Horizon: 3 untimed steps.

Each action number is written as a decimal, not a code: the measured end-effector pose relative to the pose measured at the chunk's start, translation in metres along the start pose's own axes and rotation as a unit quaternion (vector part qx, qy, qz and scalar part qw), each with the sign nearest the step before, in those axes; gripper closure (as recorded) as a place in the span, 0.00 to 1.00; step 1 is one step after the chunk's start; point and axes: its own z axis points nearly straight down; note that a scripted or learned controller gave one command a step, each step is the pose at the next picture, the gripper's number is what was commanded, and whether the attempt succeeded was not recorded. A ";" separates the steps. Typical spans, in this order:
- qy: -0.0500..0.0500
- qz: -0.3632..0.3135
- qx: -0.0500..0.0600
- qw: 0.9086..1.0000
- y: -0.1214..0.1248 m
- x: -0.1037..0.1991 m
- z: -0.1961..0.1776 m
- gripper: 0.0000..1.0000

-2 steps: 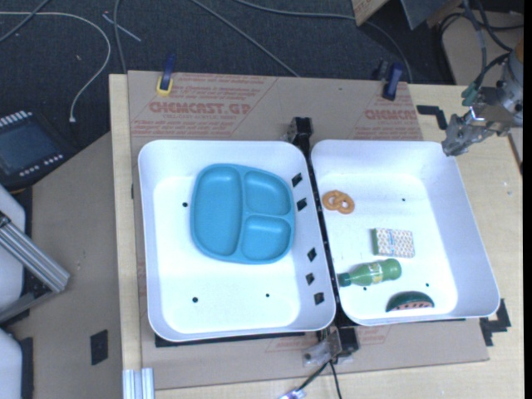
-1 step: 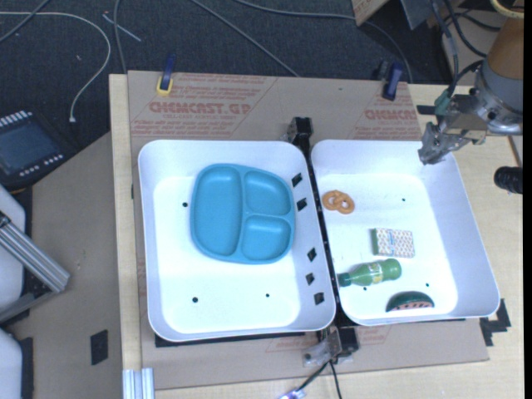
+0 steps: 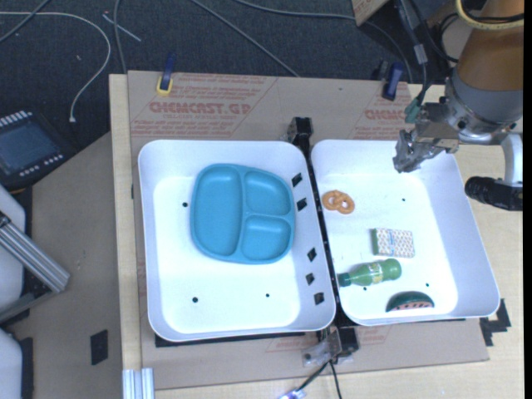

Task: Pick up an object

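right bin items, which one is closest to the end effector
The pretzel: it lies uppermost in the right bin, nearest the end effector.

Arm reaches in from right; hand (image 3: 407,161) points downward.

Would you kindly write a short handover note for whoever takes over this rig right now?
End effector: over the right bin's far edge, nothing seen in it.
Right bin: pretzel, patterned packet, green bottle lying on its side, watermelon slice by the near rim.
Left bin: blue divided plate.
Done: nothing picked up yet.
Left: descend on one object, grasp and lift it.
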 end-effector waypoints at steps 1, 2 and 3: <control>0.000 0.000 0.000 1.000 -0.012 0.055 0.003 1.00; 0.000 0.001 0.001 1.000 -0.024 0.096 0.013 1.00; -0.001 0.001 0.001 1.000 -0.026 0.143 0.020 1.00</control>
